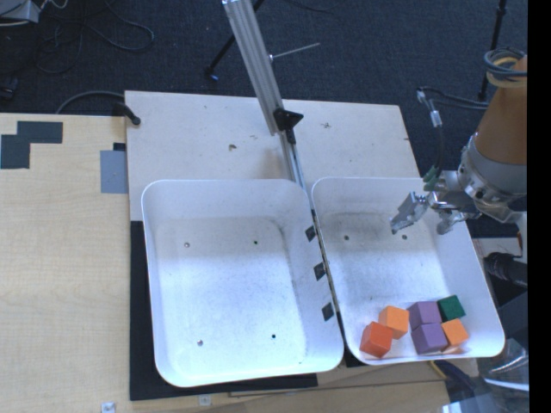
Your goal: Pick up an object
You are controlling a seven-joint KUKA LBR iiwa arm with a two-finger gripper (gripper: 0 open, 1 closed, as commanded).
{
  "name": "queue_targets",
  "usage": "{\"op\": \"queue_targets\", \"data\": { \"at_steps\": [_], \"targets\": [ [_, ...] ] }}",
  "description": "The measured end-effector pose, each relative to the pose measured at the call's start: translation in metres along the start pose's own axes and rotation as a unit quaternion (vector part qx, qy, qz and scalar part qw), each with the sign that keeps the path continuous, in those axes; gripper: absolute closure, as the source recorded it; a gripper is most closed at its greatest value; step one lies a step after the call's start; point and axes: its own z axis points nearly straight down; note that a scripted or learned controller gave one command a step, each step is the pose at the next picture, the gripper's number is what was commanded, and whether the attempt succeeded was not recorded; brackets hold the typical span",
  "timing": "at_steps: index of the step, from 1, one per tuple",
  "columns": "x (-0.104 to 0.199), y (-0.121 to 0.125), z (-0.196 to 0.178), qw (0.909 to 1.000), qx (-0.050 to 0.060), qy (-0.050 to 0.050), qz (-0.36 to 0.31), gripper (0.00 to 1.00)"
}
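a robotics lab or test cell is shown. a pale counter (207,127) is seen in the middle of the frame, with two shallow white bins set side by side on it, the left bin (172,198) and the right bin (482,274). an aluminium rail (256,63) with a black clamp is raised at a slant from the top centre. dark carpet (362,24) is spread along the top, strewn with loose cables (86,11). a grey and orange industrial arm (504,136) is placed at the right edge. plywood boarding (60,274) with grey patches is laid at the left.
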Motion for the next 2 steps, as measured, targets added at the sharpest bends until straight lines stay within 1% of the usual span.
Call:
{"op": "queue_targets", "data": {
  "at_steps": [1,2],
  "targets": [
    [-0.002,0.026,0.134,1.0000,0.002,0.001,-0.001,0.00],
    [-0.042,0.098,0.182,1.0000,-0.004,-0.001,-0.002,0.00]
  ]
}}
